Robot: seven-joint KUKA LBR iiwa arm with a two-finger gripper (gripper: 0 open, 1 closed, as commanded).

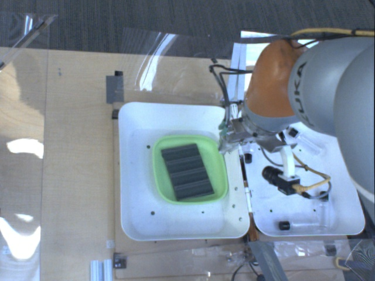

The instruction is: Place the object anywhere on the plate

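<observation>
A green square plate (159, 157) lies in the left white bin (135, 215). A dark grey ridged block (187, 171) rests flat on the plate, near its middle, with its long side running slightly diagonally. My gripper (228, 138) hangs under the orange-banded wrist (272, 86), over the right rim of the left bin, just right of the plate's upper right corner. It is apart from the block, and the wrist hides most of it.
The right white bin (340, 215) holds a small black piece (284, 225) near its front edge. A black connector with yellow cable (281, 180) hangs off the arm above that bin. The grey arm covers the upper right. Wooden bench lies to the left.
</observation>
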